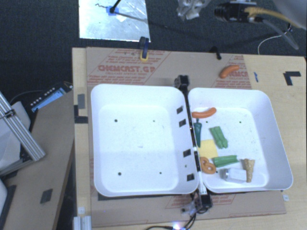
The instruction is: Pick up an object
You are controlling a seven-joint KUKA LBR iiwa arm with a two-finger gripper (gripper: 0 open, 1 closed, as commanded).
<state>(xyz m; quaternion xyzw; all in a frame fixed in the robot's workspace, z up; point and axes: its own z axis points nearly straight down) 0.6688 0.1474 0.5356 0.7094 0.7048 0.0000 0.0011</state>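
Camera view: jaws point(191, 6) hung above the surface's far edge, blurred, cannot tell if apart or together. Right bin point(276, 128), glossy white plastic, held an orange sausage point(204, 112), ribbed green pieces point(218, 136), a flat yellow square point(208, 148), a pretzel point(207, 166) and a cone point(248, 168), all well apart from the jaws. Left bin point(103, 104) matched.

Two bins side by side, toy foods point(218, 137) in right bin point(268, 109) (clustered near the divider), sausage point(229, 71) behind it
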